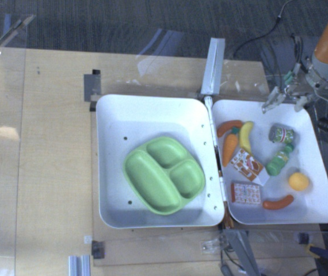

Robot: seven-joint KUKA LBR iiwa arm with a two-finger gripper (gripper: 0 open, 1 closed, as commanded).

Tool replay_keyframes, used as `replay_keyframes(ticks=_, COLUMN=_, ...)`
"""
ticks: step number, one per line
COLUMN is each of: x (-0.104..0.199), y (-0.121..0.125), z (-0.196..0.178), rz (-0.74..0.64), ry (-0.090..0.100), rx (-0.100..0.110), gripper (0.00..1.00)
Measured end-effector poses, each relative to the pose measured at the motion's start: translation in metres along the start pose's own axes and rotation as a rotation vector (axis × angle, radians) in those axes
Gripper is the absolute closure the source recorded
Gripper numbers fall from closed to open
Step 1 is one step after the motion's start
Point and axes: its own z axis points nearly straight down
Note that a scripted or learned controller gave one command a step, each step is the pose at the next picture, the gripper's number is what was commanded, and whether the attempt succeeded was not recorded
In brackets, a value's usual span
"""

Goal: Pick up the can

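your tool [283,98] hangs spread wide over the right bin's [325,209] back edge, just behind the can [281,134].

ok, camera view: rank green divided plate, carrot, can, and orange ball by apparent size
1. green divided plate, by far the largest
2. carrot
3. can and orange ball: these look about alike, so I won't rank them; the can lies on its side, which makes its extent hard to judge.
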Motion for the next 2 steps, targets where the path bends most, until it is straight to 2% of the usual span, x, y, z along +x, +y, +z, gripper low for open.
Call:
replay_keyframes(ticks=1, x=-0.006, y=-0.038, z=0.084, rz=-0.022, ry=0.000, rx=-0.005, gripper=0.00)
replay_keyframes(ticks=2, x=-0.007, y=-0.098, z=0.107, rz=-0.056, ry=-0.002, rx=-0.009, gripper=0.00)
